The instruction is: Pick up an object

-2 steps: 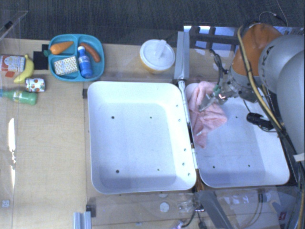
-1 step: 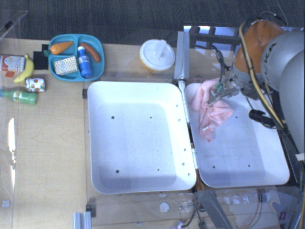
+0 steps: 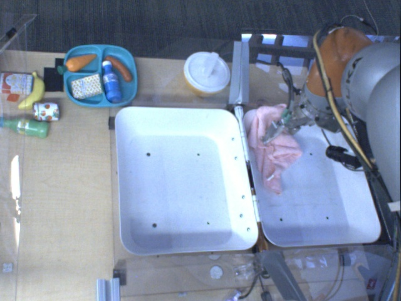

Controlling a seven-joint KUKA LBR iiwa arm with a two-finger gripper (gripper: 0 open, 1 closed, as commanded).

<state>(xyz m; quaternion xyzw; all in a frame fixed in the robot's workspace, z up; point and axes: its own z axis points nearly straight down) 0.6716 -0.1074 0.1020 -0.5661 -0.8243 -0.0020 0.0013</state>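
A pink cloth [image 3: 273, 148] is seen crumpled in the right bin [image 3: 326, 221], bunched against that bin's left wall and upper left corner; it is soft and folded, paler at the top and a warmer salmon pink through the middle, with a narrow tail trailing down toward the bin's floor. The hand [image 3: 280, 126] is lowered onto the upper part of the cloth, with its thin metal fingers in among the folds; whether they are apart or pinched together cannot be told, and no fabric is clearly seen lifted between them. The grey arm [image 3: 369, 80] reaches in from the right, its orange band [image 3: 338, 49] above the wrist, with black and yellow cables running beside it. Bare white floor is left across the lower and right parts of the right bin. The left bin [image 3: 182, 180] lies just beside it, the 2 rims meeting along a metal divider [image 3: 247, 168]. On the counter [image 3: 56, 218], well apart from the cloth, a blue divided tray [image 3: 128, 80] of toy food, a yellow lidded cup [image 3: 207, 73], a banana [image 3: 34, 91] and a small can [image 3: 46, 111] are set.
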